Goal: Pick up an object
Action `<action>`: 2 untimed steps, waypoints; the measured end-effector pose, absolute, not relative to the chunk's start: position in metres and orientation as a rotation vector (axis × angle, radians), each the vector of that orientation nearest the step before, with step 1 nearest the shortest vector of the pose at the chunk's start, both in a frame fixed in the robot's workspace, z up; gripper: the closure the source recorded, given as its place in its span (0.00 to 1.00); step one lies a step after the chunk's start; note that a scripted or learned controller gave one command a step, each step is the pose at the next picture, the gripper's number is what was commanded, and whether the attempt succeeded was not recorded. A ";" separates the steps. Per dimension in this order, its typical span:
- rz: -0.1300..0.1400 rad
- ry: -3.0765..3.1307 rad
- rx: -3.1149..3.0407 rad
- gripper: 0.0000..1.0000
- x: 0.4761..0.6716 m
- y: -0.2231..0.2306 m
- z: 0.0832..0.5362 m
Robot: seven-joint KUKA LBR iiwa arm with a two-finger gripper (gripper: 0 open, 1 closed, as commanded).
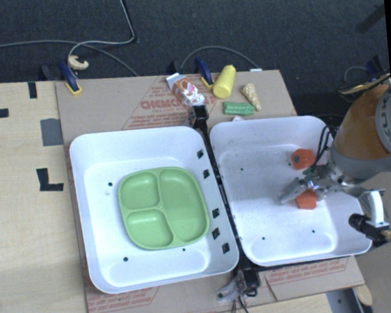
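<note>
We see the jaws (pixel 302 191) low in the right bin (pixel 259 249), and we cannot tell how they stand, since the metal parts there blur into one grey shape. Two small orange-red objects lie close to them. One orange piece (pixel 307 201) sits just beside the jaws on the near side, perhaps touching, though we cannot say whether it is between them. The other, a red-orange object (pixel 302 156), lies a little beyond the jaws toward the bin's far wall, apart from them.

We judge the task to be at the grasping stage: the arm (pixel 362 140) has its wrist down inside the bin, but nothing is visibly lifted off the bin floor, so the pick is not yet done. What remains is a secure grip on one piece and the lift.

Well away from the jaws, across the divider, a green sectioned plate (pixel 164 208) rests in the left bin (pixel 93 196). Beyond both bins, on the desk (pixel 108 106), lie a yellow object (pixel 225 81) and a few small items, none of them within the jaws' reach at present.
</note>
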State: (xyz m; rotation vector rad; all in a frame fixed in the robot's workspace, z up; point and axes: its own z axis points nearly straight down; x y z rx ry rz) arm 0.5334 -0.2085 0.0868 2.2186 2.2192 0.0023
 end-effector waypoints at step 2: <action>0.009 2.221 2.213 1.00 0.655 -0.152 0.087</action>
